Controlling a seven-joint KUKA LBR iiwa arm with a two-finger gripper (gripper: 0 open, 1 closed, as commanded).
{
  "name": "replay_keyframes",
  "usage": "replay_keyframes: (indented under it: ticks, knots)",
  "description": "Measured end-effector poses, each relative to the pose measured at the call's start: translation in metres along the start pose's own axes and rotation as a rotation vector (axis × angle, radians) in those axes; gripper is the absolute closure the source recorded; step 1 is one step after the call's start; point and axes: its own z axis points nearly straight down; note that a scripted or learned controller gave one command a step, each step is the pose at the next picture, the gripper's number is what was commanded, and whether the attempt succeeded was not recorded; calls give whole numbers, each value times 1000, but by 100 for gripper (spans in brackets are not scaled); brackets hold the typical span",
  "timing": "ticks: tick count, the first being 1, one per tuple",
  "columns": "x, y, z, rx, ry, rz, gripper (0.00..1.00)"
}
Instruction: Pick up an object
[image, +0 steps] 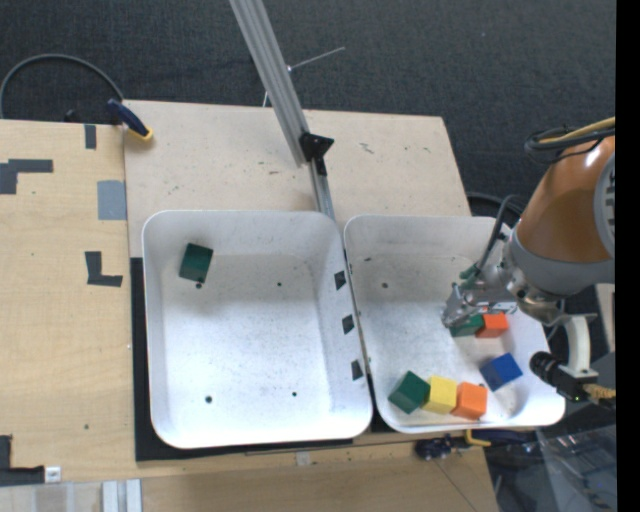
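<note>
My gripper (468, 312) is low over the right bin (400, 250), near its right side. A small orange block (493, 323) lies right beside it, touching or nearly touching its right side. A bit of green (462, 326) shows just under the gripper; I cannot tell what it is or whether it is held. A blue block (500, 371) lies a little nearer the front. Along the bin's front edge sit a green block (408, 391), a yellow block (441, 394) and another orange block (470, 400) in a row.
The left bin (160, 330) holds one dark green block (196, 262) near its back left corner. A metal pole (285, 90) slants down to the wall between the bins. The arm's orange and grey wrist (565, 225) hangs over the right bin's right rim.
</note>
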Motion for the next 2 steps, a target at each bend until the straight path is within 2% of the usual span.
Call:
replay_keyframes:
  ticks: [1, 2]
  knots:
    - [55, 10, 3, 2, 0, 1, 100]
    - [100, 37, 4, 1, -1, 2, 100]
